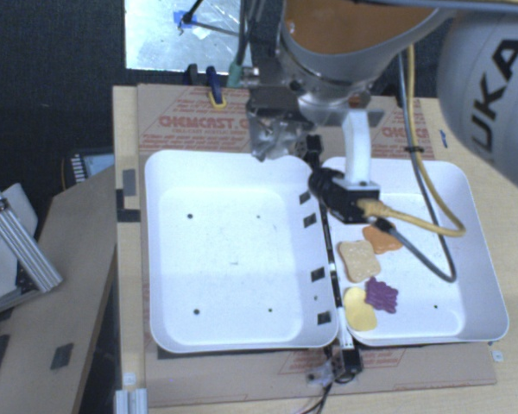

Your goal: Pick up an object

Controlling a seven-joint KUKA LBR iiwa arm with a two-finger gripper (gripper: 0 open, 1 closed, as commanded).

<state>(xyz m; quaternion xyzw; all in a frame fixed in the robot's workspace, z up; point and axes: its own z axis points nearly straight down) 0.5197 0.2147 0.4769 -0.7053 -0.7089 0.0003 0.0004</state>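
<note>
Several small flat pieces lie in the right bin [466,231] near its left wall: an orange piece [385,241], a tan toast-like piece [359,260], a purple grape-like piece [382,295] and a pale yellow piece [359,310]. My gripper [274,141] hangs high over the far edge of the left bin [224,257], up and to the left of these pieces and well clear of them. Nothing shows between its fingers, and their spacing is hard to read from this angle.
The two white bins sit side by side on a cardboard sheet [198,119]. A yellow cable [423,222] loops over the right bin. An aluminium frame [17,240] stands at the left of the bench.
</note>
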